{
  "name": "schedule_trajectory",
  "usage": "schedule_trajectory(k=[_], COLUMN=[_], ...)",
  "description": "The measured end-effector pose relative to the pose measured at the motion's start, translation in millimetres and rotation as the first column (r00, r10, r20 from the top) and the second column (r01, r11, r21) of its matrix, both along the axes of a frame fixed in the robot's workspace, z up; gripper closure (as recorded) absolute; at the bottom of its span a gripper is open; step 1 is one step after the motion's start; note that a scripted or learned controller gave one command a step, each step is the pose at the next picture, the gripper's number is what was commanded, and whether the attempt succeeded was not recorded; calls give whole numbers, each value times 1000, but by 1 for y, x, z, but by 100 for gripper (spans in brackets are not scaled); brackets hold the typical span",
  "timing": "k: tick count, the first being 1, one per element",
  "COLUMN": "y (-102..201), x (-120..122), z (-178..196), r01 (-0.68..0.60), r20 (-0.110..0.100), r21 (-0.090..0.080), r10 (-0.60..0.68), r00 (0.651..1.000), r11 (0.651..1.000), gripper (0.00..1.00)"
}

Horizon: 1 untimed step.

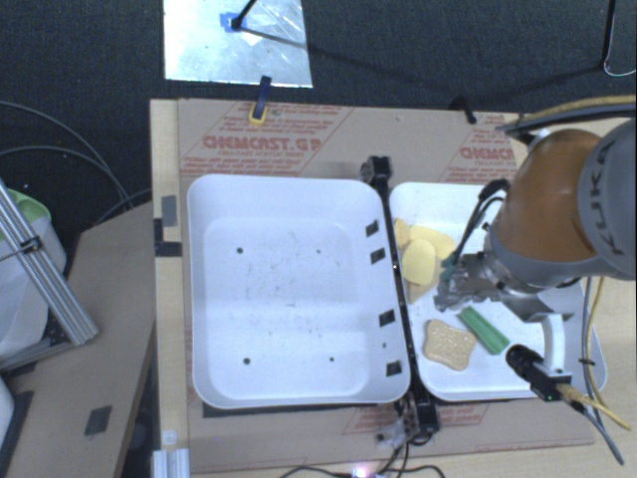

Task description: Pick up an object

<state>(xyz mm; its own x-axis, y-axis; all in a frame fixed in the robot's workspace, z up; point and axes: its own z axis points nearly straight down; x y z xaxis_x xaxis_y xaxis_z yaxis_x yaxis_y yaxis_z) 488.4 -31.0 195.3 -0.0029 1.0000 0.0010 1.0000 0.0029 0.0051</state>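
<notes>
A top-down, slanted view of a bench (pixel 299 132) covered in printed cardboard, carrying two shallow white plastic bins side by side. The left bin (pixel 289 287), at frame centre, has a smooth, faintly scuffed floor. The right bin (pixel 438 202) holds pale yellow rounded pieces (pixel 420 254), a tan cracker-like square with dimpled texture (pixel 448 345), and a glossy green oblong block (pixel 484 329). The grey arm with its orange band (pixel 557 192) reaches in from the right; its gripper (pixel 460 285) hangs low between the yellow pieces and the green block. Whether it is open or closed cannot be told. This appears to be the approach stage; next it needs to settle over one object and close.
</notes>
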Motion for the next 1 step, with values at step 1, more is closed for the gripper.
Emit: schedule_trajectory(k=[1], y=[59], x=[0], z=[44], r01=[-8], r20=[1], r21=[2], r10=[8], r00=[1000], r11=[1000], gripper=[100])
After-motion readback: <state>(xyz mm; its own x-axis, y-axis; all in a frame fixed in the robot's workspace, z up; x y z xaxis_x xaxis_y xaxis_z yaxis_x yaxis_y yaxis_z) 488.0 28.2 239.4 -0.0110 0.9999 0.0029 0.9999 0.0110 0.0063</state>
